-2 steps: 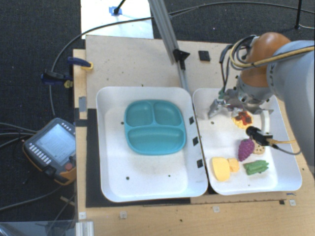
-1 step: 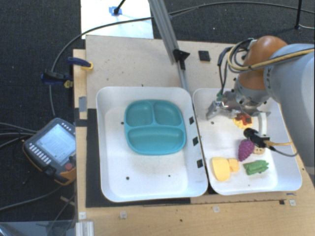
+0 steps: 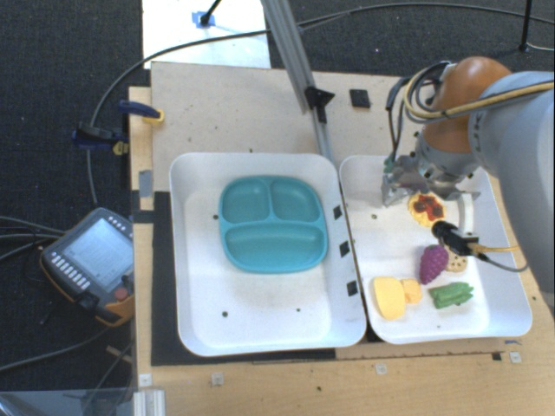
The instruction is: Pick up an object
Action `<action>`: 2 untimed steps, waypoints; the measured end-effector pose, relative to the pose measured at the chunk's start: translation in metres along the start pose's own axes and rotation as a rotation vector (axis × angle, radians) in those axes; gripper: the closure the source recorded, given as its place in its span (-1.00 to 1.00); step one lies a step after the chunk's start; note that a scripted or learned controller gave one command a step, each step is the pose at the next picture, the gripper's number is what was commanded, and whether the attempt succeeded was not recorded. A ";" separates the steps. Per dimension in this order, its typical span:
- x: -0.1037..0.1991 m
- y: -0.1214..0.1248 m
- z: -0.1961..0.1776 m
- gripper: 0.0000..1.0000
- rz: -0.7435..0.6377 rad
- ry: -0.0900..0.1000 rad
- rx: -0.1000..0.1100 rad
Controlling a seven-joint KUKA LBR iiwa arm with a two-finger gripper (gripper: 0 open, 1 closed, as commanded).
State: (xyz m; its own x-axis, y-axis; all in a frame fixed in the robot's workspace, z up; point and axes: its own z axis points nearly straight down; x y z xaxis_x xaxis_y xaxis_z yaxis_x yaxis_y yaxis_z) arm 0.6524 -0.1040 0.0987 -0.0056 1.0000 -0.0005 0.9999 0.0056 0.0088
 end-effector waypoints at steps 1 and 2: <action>0.009 0.009 -0.058 1.00 -0.001 0.000 0.000; -0.001 0.013 -0.114 1.00 0.002 -0.001 0.000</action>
